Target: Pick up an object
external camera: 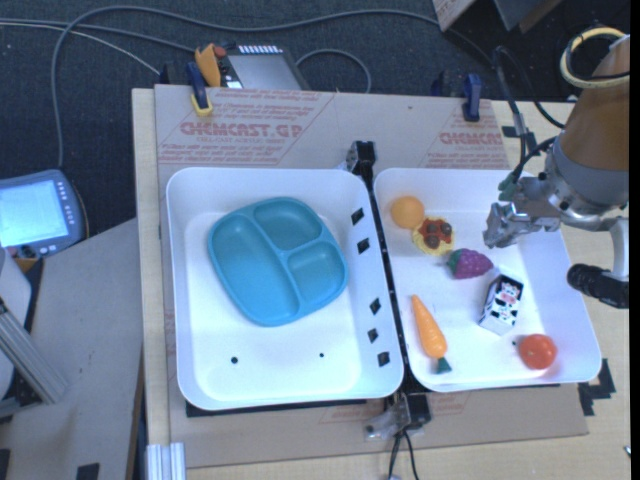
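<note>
The right bin (pixel 560 268) holds an orange ball (pixel 406 211), a yellow piece with red berries (pixel 435 235), purple grapes (pixel 469 263), a black-and-white milk carton (pixel 501 303), a carrot (pixel 429 328) and a red tomato (pixel 538 351). My gripper (pixel 503 227) hangs over the upper right part of this bin, just right of the berries piece and above the grapes. Nothing shows between its fingers.
The left bin (pixel 190 268) holds a blue divided plate (pixel 278 259). A black divider with clips (pixel 375 258) runs between the bins. Clamps (pixel 200 93) sit at the board's back edge, and a tablet (pixel 35 211) lies far left.
</note>
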Robot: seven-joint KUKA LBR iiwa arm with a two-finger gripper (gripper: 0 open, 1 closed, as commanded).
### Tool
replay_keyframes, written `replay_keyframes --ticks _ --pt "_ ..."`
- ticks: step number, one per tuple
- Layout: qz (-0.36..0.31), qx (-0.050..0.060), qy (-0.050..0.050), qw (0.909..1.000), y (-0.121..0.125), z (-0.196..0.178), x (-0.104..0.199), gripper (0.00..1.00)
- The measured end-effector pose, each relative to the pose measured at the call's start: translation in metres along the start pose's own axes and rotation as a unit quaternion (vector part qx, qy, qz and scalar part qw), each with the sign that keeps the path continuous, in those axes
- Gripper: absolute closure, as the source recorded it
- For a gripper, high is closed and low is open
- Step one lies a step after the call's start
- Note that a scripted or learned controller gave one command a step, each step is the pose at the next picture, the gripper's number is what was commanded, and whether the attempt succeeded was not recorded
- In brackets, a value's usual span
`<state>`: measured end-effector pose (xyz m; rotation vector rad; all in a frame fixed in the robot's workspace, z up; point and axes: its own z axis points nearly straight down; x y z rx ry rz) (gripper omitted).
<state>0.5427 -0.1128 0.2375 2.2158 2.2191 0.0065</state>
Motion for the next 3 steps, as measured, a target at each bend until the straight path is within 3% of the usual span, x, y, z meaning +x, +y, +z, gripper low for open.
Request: replay_keyframes --ticks 1,3 --pt "-0.002 0.004 0.002 1.0000 -0.010 -0.002 0.049 1.00" --pt "-0.003 0.003 0.002 1.0000 -0.006 -0.007 0.167 1.00"
